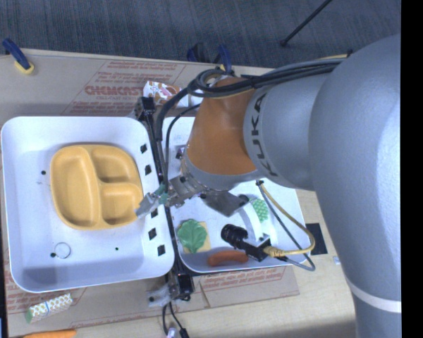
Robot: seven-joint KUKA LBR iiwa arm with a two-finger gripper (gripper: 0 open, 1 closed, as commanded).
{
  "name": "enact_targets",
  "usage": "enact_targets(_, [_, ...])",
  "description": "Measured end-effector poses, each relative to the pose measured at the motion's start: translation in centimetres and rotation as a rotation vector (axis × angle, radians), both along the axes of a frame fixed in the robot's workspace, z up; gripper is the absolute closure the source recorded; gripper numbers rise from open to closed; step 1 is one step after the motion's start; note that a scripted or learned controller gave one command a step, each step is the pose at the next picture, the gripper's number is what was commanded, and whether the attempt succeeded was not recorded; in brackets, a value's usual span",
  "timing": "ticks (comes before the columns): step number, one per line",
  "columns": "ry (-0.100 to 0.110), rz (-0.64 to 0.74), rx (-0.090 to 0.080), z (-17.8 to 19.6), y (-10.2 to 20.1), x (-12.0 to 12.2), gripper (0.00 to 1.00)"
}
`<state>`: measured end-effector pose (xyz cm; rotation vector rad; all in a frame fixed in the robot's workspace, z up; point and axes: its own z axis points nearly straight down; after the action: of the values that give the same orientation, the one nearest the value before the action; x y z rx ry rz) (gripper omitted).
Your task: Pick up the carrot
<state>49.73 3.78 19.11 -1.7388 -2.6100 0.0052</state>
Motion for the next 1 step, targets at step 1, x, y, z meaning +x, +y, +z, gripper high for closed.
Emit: enact_targets(1, [-0.004,-0.189,-0.002,6.81,-3.86,5.45,0.0])
